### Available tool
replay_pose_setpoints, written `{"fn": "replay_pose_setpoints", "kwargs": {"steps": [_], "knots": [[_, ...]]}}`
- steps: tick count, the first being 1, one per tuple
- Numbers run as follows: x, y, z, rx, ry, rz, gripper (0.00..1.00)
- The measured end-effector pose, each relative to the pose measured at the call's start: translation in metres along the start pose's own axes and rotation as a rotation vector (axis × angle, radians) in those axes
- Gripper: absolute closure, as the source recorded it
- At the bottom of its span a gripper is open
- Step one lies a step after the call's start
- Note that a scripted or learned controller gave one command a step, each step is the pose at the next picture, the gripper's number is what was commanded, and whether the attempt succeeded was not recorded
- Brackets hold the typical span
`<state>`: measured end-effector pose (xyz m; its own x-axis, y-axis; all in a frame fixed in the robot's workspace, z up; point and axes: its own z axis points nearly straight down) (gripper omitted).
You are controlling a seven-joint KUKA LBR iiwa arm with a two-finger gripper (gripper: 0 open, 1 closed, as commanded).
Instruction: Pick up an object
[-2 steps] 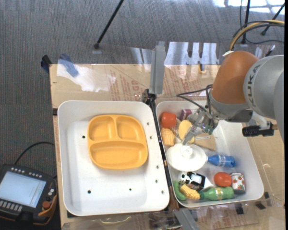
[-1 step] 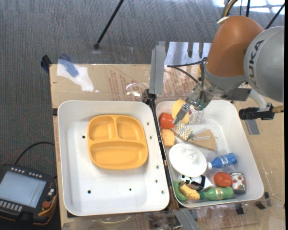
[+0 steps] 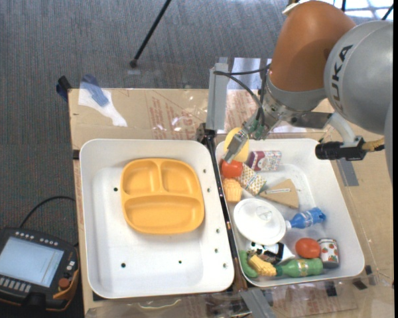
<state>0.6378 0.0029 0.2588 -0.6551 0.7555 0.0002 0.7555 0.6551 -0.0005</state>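
My gripper [image 3: 237, 146] hangs low over the back left corner of the right bin [image 3: 348, 224], reaching down from the orange-banded wrist. A yellow rounded object [image 3: 233, 136] sits right against it, and whether it is gripped or just beside the gripper is unclear. Just below lie a red tomato [image 3: 231, 169], a checkered box [image 3: 253, 178] and a purple-and-white carton [image 3: 265, 159]. Further forward in the bin are a brown wedge [image 3: 284, 195], a white lidded bowl [image 3: 259, 221], a blue bottle [image 3: 309, 217], a red ball [image 3: 308, 247], a small can [image 3: 329, 252] and a green bottle [image 3: 298, 267].
The left bin [image 3: 106, 257] holds a yellow divided plate [image 3: 162, 195]. A metal post [image 3: 216, 101] stands behind the bins, close to the gripper. A teach pendant [image 3: 30, 265] lies on the floor at the lower left. The arm's body covers the bench's back right.
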Motion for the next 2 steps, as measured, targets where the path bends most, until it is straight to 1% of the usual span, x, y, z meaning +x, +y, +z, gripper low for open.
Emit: {"fn": "replay_pose_setpoints", "kwargs": {"steps": [1, 2], "knots": [[0.040, 0.017, 0.001, 0.003, 0.003, -0.073, 1.00], [0.049, 0.036, -0.021, 0.001, 0.001, -0.049, 1.00]]}}
